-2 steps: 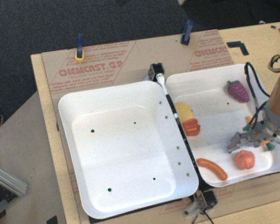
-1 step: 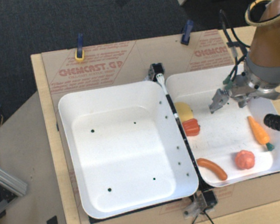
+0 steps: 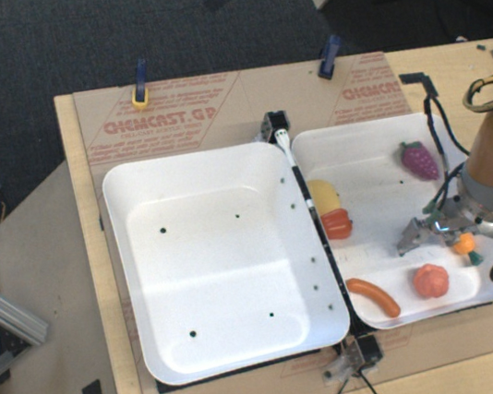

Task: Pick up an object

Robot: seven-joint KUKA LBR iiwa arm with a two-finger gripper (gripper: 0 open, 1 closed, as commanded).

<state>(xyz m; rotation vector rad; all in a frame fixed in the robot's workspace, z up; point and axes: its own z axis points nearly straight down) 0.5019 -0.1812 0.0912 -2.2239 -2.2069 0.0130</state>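
The right bin [image 3: 360,146] holds several toy foods. A purple bunch of grapes [image 3: 418,161] lies at its back. A yellow piece [image 3: 323,194] and a red piece [image 3: 336,223] rest against its left wall. An orange sausage-shaped piece [image 3: 374,296] and a round red fruit [image 3: 431,280] lie near the front rim. My gripper [image 3: 418,234] hangs low over the bin floor, between the red piece and a small orange item [image 3: 463,245], just above the red fruit. I see nothing held in it.
The left bin [image 3: 135,257] stands beside the right one, with a black divider strip [image 3: 311,218] where they meet. Blue clamps [image 3: 142,85] [image 3: 330,56] hold the cardboard at the back edge. A black cable [image 3: 435,122] runs along the right bin's far side.
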